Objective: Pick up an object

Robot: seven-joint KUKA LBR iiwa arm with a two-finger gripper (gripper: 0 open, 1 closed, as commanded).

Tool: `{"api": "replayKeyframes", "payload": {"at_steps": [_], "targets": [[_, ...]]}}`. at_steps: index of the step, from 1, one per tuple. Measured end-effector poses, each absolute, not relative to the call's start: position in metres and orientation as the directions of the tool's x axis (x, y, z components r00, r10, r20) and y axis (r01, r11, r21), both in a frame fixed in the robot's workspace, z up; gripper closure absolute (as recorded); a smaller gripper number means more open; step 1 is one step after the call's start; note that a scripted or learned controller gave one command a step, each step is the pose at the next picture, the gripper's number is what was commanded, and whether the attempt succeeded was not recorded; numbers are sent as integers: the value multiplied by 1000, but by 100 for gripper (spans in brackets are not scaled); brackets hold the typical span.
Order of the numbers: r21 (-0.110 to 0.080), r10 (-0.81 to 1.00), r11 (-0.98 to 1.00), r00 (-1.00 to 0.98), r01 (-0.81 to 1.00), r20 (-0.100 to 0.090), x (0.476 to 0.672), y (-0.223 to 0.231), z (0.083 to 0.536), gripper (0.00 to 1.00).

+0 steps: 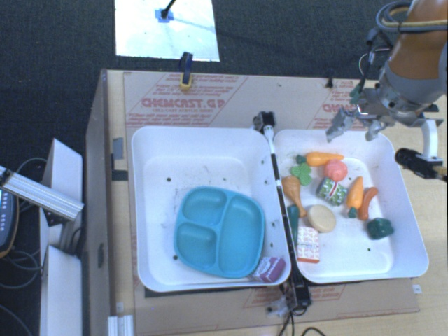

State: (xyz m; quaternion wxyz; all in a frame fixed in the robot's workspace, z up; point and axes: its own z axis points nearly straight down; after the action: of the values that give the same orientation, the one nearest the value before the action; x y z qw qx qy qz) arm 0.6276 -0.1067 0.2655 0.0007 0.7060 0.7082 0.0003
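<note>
Front edge: purple wrapper lies in the left bin, touching the blue divided plate.
Task objects: toy food sits in the right bin: a carrot, pink ball, green can, drumstick, round biscuit, red-and-white carton, orange pieces, dark green piece.
Gripper: hangs above the right bin's far rim, near the carrot; fingers spread apart, nothing between them.
Progress: nothing is grasped. Remaining, by judgement: select an item, descend, close, lift.
Surroundings: both bins rest on a cardboard sheet.
</note>
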Motion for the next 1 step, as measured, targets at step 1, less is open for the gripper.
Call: {"api": "replayKeyframes", "payload": {"at_steps": [1], "targets": [[0, 1000, 1, -1, 1000, 0, 636, -127, 173, 0]]}}
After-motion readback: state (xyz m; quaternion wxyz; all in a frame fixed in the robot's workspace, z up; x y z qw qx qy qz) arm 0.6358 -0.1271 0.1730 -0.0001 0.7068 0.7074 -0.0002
